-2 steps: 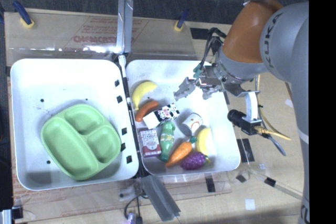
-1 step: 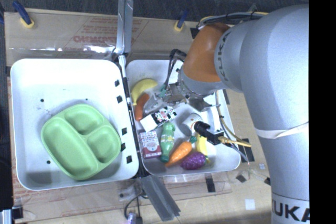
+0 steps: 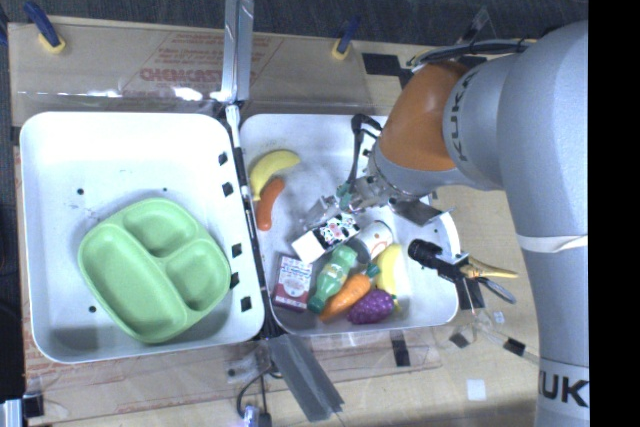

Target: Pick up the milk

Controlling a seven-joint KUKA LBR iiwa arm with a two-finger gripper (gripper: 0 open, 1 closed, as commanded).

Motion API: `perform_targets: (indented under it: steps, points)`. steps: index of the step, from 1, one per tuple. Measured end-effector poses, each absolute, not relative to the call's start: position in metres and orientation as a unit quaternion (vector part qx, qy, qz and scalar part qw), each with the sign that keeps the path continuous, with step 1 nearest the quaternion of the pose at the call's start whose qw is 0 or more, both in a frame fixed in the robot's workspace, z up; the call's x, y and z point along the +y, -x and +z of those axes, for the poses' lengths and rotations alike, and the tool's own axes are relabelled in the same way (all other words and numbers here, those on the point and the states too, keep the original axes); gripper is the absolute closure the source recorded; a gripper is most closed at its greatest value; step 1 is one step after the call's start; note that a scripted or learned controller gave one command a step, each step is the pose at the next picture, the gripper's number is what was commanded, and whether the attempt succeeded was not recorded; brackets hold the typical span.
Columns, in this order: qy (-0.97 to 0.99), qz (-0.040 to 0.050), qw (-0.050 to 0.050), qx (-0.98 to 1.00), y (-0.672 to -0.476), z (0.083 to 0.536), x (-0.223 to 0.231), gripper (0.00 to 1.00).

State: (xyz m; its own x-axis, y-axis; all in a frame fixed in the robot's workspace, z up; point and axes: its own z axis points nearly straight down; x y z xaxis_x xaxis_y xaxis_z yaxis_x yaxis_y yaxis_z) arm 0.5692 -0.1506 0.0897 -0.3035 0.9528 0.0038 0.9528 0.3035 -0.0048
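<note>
Looming largest at 3 o'clock, the grey KUKA arm [image 3: 540, 195] reaches in, its orange band [image 3: 420, 120] sitting above the wrist over the right bin [image 3: 300, 130]. Below the band, the gripper [image 3: 345, 205] hangs low over the middle of that bin, pointing toward 8 o'clock. Its fingers are too dark and cluttered to read, so how wide they stand cannot be told, and nothing can be seen held between them.

Just beneath the gripper, toward 7 o'clock, lies the milk carton [image 3: 325, 235], a small white box with black cow patches, tipped on its side near the centre of the right bin. A white cup [image 3: 375, 237] lies just beside it at 3 o'clock.

Toward 6 o'clock from the milk crowd other toy foods: a green bottle [image 3: 333, 277], a carrot [image 3: 350, 293], purple grapes [image 3: 371, 307], a yellow lemon-like fruit [image 3: 390, 270], and a small red box [image 3: 293, 282] at 7 o'clock. Toward 10 o'clock of the milk lie a banana [image 3: 270, 165] and, touching it below, an orange sausage-shaped piece [image 3: 268, 203].

At 9 o'clock in the scene, the left bin [image 3: 60, 145] holds a green divided plate [image 3: 152, 267], resting toward its lower half.
</note>
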Motion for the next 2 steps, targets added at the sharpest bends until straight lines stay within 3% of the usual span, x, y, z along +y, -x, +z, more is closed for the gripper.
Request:
perform_targets:
  steps: [1, 2]
  points:
    - [0.629, 0.0016, 0.003, -0.777, -0.5394, 0.0883, -0.0973, 0.00]
    - [0.628, 0.0030, 0.004, -0.778, -0.5396, 0.0953, -0.0985, 1.00]
